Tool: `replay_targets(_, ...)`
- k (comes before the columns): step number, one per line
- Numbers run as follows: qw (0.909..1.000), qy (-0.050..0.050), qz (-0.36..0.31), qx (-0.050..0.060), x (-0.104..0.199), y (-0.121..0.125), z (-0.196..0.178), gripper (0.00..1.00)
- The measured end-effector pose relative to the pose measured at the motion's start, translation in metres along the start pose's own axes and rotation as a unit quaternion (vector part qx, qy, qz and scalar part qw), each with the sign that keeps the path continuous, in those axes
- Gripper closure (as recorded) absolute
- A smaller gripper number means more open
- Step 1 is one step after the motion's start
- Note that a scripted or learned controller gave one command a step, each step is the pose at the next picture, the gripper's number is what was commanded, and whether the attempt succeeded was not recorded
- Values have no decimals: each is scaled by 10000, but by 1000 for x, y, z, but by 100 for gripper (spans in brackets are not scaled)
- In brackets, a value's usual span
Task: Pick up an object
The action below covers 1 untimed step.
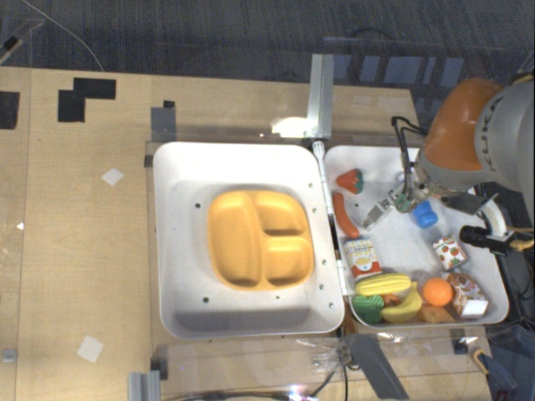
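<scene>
Blue and small, a block (425, 216) lies in the upper right part of the right bin (393, 249), just beside the gripper (391, 207), which reaches in from the grey arm (501, 136) with its orange band (456, 132) at the right of the frame. How its tool stands I cannot tell. Nothing shows held in it.

Around that spot the bin holds a scatter of toy food. A strawberry (351, 180) sits near the bin's upper left corner, and a long red sausage (343, 214) lies below it along the left wall. Lower down rests a small red and white carton (362, 258). Along the bottom edge lie a corn cob (384, 285), a green vegetable (368, 307) under it, a banana (405, 305) and an orange (437, 291), all close together. To the right of the orange is a small box (466, 295), and above it a white cube with red marks (450, 253).

In the middle of the frame, the left bin (180, 241) holds a yellow divided tray (259, 239), lying flat at its centre. Both bins rest on a pale wooden bench (75, 249), with dark carpet (209, 15) across the top of the frame.
</scene>
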<state>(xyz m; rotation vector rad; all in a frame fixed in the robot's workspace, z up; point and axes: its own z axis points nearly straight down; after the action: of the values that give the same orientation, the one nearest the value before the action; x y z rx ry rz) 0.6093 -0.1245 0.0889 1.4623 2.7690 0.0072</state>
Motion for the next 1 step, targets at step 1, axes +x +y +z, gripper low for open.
replay_targets(1, 9968, 8, 800, 11, -2, 61, 2, 0)
